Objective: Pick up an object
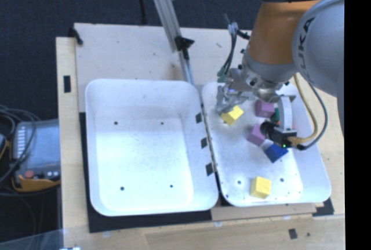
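Approach step. Gripper low over right bin, near its left wall, just beside yellow block. Finger spacing impossible to tell; nothing seen held. Next, probably: centre over block, descend, close.

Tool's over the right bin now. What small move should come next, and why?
Probably a short straight descent onto the yellow block. The tool sits at that block's upper left edge in the right bin, and the block lies apart from the pink blocks and the blue block, so it looks the easiest pick.
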